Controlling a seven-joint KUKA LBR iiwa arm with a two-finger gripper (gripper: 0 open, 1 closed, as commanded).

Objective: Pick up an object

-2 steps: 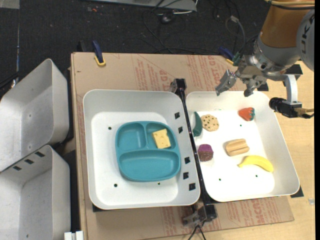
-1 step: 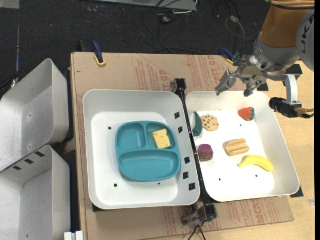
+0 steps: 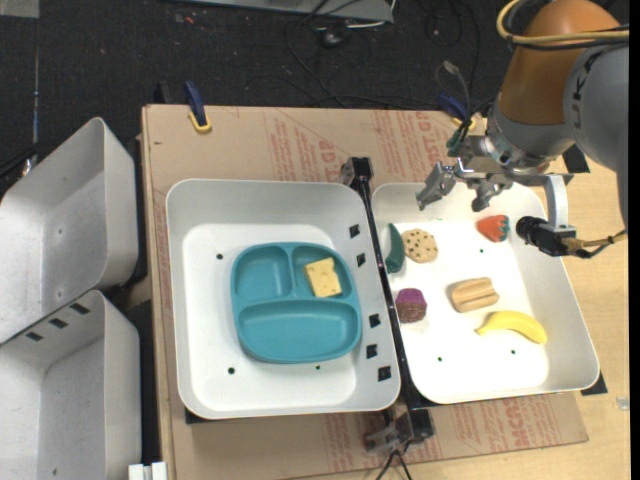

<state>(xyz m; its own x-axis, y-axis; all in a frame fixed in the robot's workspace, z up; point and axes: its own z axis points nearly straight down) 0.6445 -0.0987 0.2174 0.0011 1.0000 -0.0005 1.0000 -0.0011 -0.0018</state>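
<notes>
My gripper (image 3: pixel 458 191) hangs open over the back of the right bin (image 3: pixel 500 373), nothing between its two grey fingers. Below it in that bin lie a chocolate-chip cookie (image 3: pixel 420 245), a green piece (image 3: pixel 394 249) against the left wall, a purple fruit (image 3: pixel 411 305), a tan bread roll (image 3: pixel 472 294) and a yellow banana (image 3: pixel 512 326). A red strawberry-like piece (image 3: pixel 493 228) lies just right of the gripper. The left bin (image 3: pixel 200 368) holds a teal divided tray (image 3: pixel 295 303) with a yellow cheese slice (image 3: pixel 323 278) in its upper right compartment.
Two more white bins (image 3: pixel 60 268) stand off the bench at the left. The black divider (image 3: pixel 378 288) runs between the two bins. The arm's grey body and orange band (image 3: pixel 545 58) loom over the back right corner, with a cable (image 3: pixel 585 243) beside the bin.
</notes>
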